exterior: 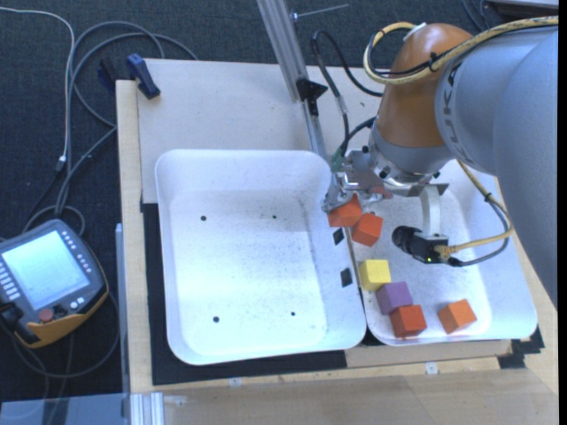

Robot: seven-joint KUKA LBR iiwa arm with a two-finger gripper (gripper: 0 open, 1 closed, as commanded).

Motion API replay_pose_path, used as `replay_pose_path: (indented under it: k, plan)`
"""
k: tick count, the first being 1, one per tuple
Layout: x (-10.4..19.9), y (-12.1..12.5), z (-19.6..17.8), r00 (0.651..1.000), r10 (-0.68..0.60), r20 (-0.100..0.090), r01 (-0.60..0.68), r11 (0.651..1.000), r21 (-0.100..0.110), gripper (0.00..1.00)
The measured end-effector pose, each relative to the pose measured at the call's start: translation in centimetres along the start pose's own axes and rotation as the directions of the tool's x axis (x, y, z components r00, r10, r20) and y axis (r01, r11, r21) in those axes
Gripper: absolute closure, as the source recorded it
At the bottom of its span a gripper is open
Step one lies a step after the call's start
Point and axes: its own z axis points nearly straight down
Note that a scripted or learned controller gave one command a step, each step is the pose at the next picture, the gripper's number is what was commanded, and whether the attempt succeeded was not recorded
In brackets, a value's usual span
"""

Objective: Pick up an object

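Two glossy white plastic bins (239,264) sit on a matt, pale wooden bench (221,104). Matt blocks (390,295), seemingly painted wood, lie in the bin nearer the arm (496,87), whose smooth grey shell carries a shiny orange band. Behind the bins rises a brushed metal post (279,25).

Dark carpet floor (53,87) surrounds a wooden bench (221,104).

The arm (509,87) is a thick, smooth grey cylinder with a rounded orange band (416,78) above the wrist. Yellow and black cables (399,38) loop over that band, and another yellow cable (483,242) trails below the wrist's metal fittings.
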Motion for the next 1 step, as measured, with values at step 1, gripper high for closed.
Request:
replay_pose_path:
  k: [1]
  plan:
    - [0.23,-0.57,-8.20,1.000,0.005,0.002,-0.005,1.000,-0.010,1.00]
